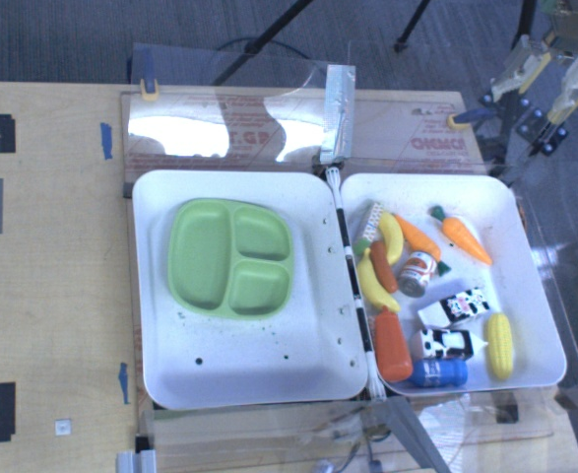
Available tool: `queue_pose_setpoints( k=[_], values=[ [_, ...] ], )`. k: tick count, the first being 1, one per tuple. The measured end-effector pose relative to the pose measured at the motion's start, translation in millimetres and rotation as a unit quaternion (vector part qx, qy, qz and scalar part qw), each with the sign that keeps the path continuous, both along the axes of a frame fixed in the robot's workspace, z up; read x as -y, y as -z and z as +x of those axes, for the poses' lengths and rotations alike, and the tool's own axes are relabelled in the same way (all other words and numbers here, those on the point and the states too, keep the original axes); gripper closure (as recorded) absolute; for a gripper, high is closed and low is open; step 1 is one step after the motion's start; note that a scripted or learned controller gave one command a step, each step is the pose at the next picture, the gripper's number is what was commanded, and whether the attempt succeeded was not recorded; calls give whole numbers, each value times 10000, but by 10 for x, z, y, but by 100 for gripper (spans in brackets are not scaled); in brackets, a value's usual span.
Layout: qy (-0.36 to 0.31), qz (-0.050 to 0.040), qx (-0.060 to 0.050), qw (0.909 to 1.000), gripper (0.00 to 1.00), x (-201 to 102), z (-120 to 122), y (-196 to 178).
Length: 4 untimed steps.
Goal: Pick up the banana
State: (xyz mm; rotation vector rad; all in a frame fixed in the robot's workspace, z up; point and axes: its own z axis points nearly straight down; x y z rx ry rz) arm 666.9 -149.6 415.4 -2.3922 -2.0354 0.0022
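A yellow banana [376, 286] lies along the left side of the right bin [531, 264], close to the divider. A second, shorter yellow curved piece [392, 236] lies just above it, with a reddish-brown sausage-like piece [384, 266] between them. My gripper [545, 106] hangs outside the bins, above the right bin's far right corner and well away from the banana. Nothing shows in its grasp.
The right bin also holds two carrots [463, 238], a small can [417, 272], a corn cob [500, 345], two cow-patterned boxes [449, 325], a blue piece [438, 372] and an orange-red bottle [391, 347]. The left bin [160, 363] holds a green divided plate [229, 258].
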Motion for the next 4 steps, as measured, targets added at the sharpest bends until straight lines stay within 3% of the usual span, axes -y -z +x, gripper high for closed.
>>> queue_pose_setpoints(
  k=[1, 2, 3, 4],
  values=[
    [-621, 0, 4, 9981, 0, 700, -640, -206],
    [-859, 2, 9, 9963, 0, 2, -1083, 1324],
    [-960, -11, 23, 9954, 0, 748, -1329, 778],
    [-927, -9, 22, 9957, 0, 728, -314, 454]
  ],
)
